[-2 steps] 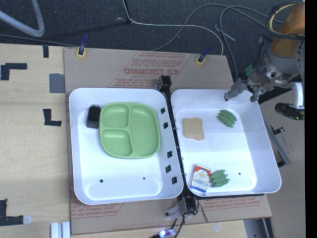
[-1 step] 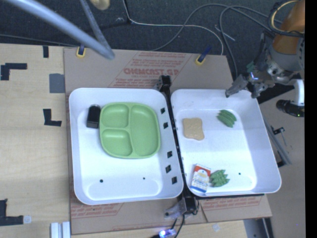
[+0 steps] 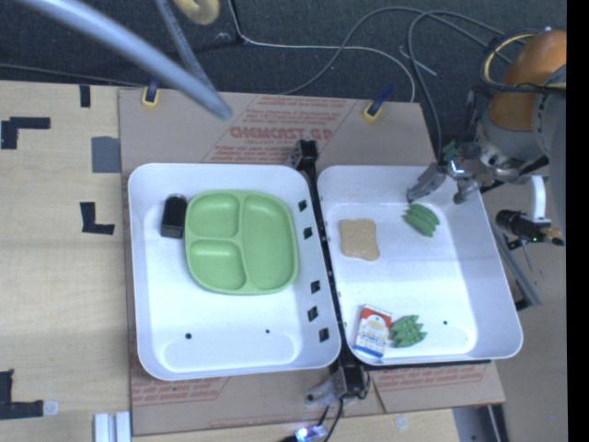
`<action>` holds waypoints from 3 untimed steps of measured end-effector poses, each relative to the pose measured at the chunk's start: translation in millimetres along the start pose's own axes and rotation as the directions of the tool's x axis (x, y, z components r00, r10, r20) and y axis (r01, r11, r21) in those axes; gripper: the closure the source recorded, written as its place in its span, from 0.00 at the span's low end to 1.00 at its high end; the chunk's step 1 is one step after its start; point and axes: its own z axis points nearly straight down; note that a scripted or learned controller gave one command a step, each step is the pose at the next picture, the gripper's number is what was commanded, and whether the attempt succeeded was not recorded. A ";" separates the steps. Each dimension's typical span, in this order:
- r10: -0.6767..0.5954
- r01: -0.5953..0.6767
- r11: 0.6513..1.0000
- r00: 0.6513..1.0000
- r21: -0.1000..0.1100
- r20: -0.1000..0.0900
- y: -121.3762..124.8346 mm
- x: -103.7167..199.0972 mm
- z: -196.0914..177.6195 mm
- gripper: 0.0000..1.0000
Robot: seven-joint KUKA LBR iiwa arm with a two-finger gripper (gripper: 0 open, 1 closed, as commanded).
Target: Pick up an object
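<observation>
The desk (image 3: 55,274) is pale wood with a brown cardboard sheet (image 3: 276,122) laid across its middle, and dark cloth lies behind it at twelve o'clock. On the cardboard sit two shallow white bins side by side, touching along their inner edges. The left bin (image 3: 156,339) holds a green divided plate (image 3: 241,242) near its middle, and a small black block (image 3: 173,215) rests just beside the plate at nine o'clock from it. The right bin (image 3: 479,284) carries four smaller things. A tan slice of bread (image 3: 359,238) lies flat near the bin's middle. A green pea pod (image 3: 421,219) lies at about two o'clock from the bread, apart from it. A small red and white carton (image 3: 373,330) sits at six o'clock in the bin, near the front wall, with a second green pod (image 3: 407,331) just beside it at three o'clock. The grey arm (image 3: 525,90) enters at two o'clock of the scene. Its hand (image 3: 444,180) hangs over the right bin's far corner, at about one o'clock from the upper pea pod, with fingers spread apart and nothing between them.
</observation>
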 end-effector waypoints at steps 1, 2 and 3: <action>-0.002 0.002 1.000 1.000 -0.001 0.001 3.1 1.5 63.7 0.00; -0.001 0.001 1.000 1.000 -0.006 0.003 4.0 1.7 63.8 0.00; -0.003 0.003 1.000 1.000 -0.011 0.006 5.2 1.8 52.2 1.00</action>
